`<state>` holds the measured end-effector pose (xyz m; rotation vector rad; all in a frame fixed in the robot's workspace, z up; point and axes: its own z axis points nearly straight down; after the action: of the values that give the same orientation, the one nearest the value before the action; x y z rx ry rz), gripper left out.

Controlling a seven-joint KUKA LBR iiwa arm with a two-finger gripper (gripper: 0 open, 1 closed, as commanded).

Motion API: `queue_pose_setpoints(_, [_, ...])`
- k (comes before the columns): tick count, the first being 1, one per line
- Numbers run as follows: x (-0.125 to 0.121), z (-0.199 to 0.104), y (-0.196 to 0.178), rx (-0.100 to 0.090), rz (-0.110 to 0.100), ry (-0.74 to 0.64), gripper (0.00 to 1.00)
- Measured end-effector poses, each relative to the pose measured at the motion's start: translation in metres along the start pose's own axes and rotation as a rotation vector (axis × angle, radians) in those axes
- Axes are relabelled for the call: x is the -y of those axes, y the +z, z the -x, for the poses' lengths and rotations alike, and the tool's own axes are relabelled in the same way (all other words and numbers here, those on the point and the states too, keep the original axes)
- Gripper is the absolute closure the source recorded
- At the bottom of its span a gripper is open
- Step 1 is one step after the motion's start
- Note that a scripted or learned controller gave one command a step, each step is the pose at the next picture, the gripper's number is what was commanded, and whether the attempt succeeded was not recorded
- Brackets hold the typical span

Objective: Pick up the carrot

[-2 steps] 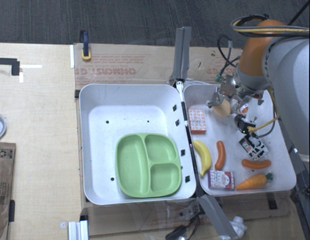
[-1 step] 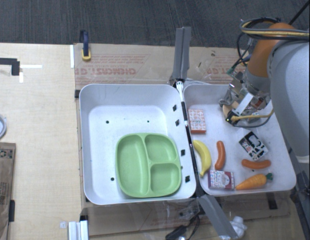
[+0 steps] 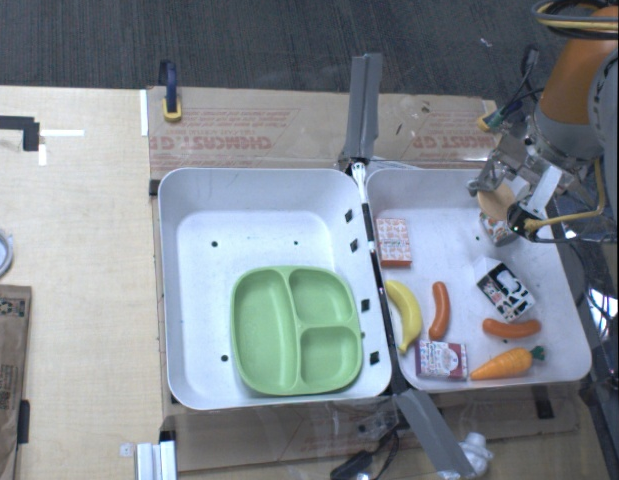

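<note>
The carrot (image 3: pixel 504 363), orange with a small green top at its right end, lies near the front right corner of the right bin (image 3: pixel 449 193). My gripper (image 3: pixel 501 216) hangs over the bin's far right side, well behind the carrot and apart from it. Nothing shows between its fingers.
The right bin also holds a banana (image 3: pixel 406 313), two sausages (image 3: pixel 440 310) (image 3: pixel 510 328), a pink carton (image 3: pixel 394 242), a pink box (image 3: pixel 442 360) next to the carrot, and a black-and-white packet (image 3: pixel 504 290). A green divided plate (image 3: pixel 297 331) sits in the left bin (image 3: pixel 189 268).
</note>
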<state>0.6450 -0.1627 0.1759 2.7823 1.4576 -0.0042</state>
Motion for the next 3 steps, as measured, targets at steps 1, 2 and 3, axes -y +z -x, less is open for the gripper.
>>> queue_pose_setpoints(1, [-0.023, 0.002, 0.057, -0.009, 0.016, -0.177, 1.00])
queue_pose_setpoints(2, [-0.029, 0.008, 0.055, -0.008, 0.014, -0.178, 1.00])
queue_pose_setpoints(3, [-0.034, 0.007, 0.061, 0.000, 0.035, -0.744, 1.00])
